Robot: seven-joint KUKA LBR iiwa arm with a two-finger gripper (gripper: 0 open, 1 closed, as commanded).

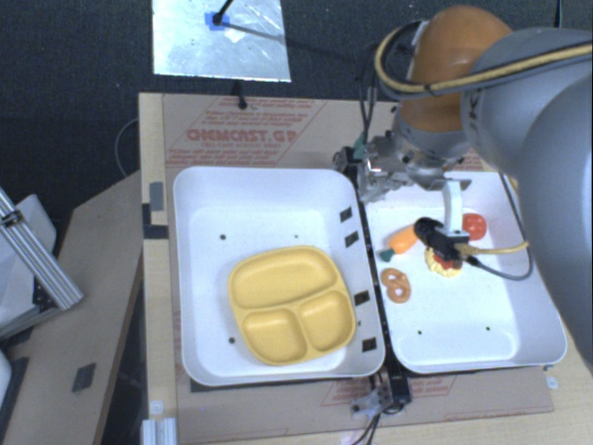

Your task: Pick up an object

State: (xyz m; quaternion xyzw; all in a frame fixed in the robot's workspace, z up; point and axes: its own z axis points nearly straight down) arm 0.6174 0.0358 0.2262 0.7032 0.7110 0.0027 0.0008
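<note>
Hovering at the far left corner of the shallow white right-hand bin (482, 341), gripper (384, 176) (open or closed: cannot tell) looks pre-grasp; the orange carrot-shaped toy (403, 239), lying left of bin centre, calls for realignment, then descent.

Two bins (243, 209), one tray (278, 284), four toy foods (397, 286)

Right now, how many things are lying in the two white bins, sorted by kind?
yellow divided tray: 1
orange carrot-shaped piece: 1
pretzel: 1
red round piece: 1
yellow-orange piece, partly hidden: 1
Total: 5
</note>
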